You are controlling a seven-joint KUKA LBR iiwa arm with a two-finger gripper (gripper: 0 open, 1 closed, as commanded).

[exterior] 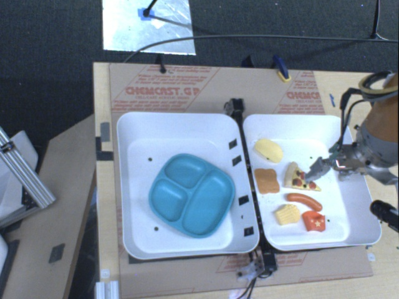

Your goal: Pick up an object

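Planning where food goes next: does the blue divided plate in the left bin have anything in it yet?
Empty. The blue three-compartment plate shows bare blue in every section; the toy foods all lie in the right white bin.

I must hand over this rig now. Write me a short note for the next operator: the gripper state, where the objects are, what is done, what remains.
Gripper: low in the right bin, at the pizza slice; whether it is open or shut cannot be told.
Right bin also holds: a yellow potato-like piece, a toast slice, a sausage, a ridged yellow piece, a red piece.
Left bin: a blue divided plate.
Done: arm has reached the pizza slice.
Left: nothing is lifted yet; grasp and raise one object.
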